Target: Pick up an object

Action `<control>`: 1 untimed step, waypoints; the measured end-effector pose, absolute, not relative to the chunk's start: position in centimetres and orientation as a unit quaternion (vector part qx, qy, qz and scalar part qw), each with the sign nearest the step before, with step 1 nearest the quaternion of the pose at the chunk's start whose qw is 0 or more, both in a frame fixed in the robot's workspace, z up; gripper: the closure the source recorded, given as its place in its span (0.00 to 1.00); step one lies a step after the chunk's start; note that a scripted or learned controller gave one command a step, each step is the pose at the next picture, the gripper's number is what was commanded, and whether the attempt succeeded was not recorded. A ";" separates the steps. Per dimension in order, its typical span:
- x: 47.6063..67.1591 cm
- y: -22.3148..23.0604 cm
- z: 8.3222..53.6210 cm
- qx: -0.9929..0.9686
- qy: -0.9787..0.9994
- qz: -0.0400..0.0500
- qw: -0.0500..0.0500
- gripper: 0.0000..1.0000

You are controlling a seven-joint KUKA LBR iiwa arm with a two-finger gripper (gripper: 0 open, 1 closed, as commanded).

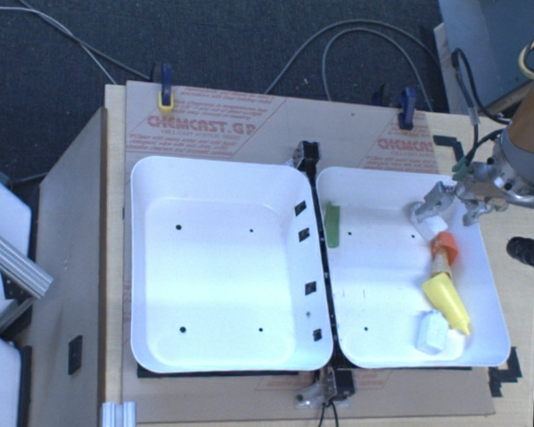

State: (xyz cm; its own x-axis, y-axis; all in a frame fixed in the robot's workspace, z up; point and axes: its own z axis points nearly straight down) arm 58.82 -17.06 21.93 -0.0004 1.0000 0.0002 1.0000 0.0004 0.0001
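The hand (pixel 443 207) is seen at the far right corner of the right bin (pixel 367 347), carried on the grey arm (pixel 524 159) that reaches in from the right under its orange band; whether the hand is open or closed cannot be told from this view, and nothing is seen to be gripped in it.

Just below the hand, toward the near side of the bin, an orange object (pixel 443 249) lies almost beneath it, close but apparently apart from it; this is judged the nearest candidate, so the coming move is judged to be a short descent with a slight shift toward the near edge.

Further along the same line a yellow bottle-like object (pixel 448 302) is laid with its long axis running from the orange object toward the near right corner, slightly slanted; its far tip is just beside or touching the orange object, which of the two cannot be told. A grasp across the short width of either would be called for.

A small white block (pixel 431 333) rests at the near right corner, just beside the yellow object's lower end; a green strip (pixel 332 225) lies well apart at the bin's left wall, its long axis along that wall.

The floor of the bin is smooth and white; the three clustered things sit near the right wall, so room on that side is judged tight; the left bin (pixel 153 336) stands beside it on the bench (pixel 210 107).
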 end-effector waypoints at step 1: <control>55.5 -14.1 7.8 -0.707 -0.707 0.001 0.004 0.00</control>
